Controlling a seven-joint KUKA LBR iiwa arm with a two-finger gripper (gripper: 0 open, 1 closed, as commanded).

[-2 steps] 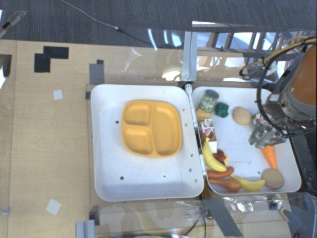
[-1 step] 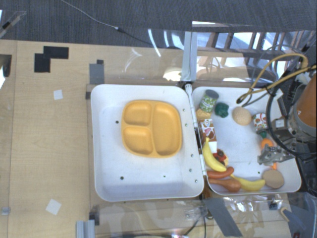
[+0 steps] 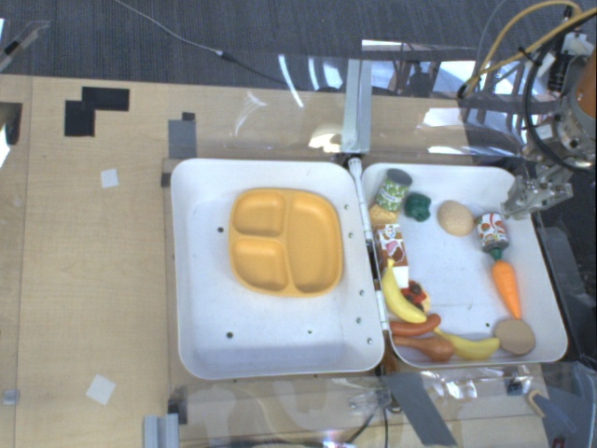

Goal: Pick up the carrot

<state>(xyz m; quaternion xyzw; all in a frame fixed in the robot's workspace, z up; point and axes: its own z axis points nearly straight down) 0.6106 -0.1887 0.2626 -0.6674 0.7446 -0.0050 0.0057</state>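
**Orange carrot untouched in right bin, pick not started**

Orange carrot (image 3: 506, 286) lies flat on the floor of the right bin (image 3: 448, 278), near its right wall, green top pointing far, tip pointing near. Nothing is gripping it.

Hand (image 3: 534, 194) hangs over the far-right corner of the same bin, above the rim. It is apart from the carrot, with a small red-and-white item (image 3: 492, 231) sitting between them. Too small and cluttered to read, so I cannot tell whether the hand is released or clenched. No object visible in it.

Neighbours to watch:
- brown potato-like piece (image 3: 515, 336) just beside the carrot tip, near side
- beige round piece (image 3: 455, 217) further left, well clear
- bananas (image 3: 403, 299) and sausages (image 3: 415, 327) along the left and near sides, apart from the carrot

Left bin (image 3: 196, 343) holds a yellow divided plate (image 3: 283, 241), not relevant to this pick.

Status, my read: zero of the task done. Left to do: move the hand nearward over the carrot's midsection, line it up across the carrot's long axis, descend, close, lift. Right wall is close to the carrot, so finger clearance on that side looks tight. The red-and-white item by the green top is the likeliest thing to get bumped.
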